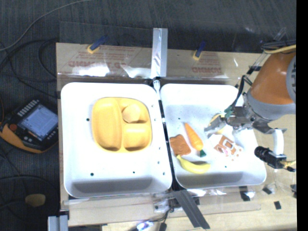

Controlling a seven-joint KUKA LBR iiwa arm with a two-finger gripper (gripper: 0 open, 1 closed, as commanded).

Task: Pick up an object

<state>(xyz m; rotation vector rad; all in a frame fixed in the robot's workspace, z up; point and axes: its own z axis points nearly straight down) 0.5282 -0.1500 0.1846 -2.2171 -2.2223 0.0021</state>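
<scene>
Reaching in from the right, my arm [272, 88] hung its gripper [230, 121] low over the right bin [211, 177]; I could not tell how it was set. The carrot [193, 135], toast [179, 145] and banana [193, 165] lay just left of it.

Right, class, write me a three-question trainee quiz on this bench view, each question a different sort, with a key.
1. True or false: the carrot lies in the left bin.
2. What lies nearest the front wall of the right bin? A) banana B) yellow tray C) carrot
3. Fill in: the round ball sits in the yellow ____.

Key: 1 false; 2 A; 3 tray.
</scene>
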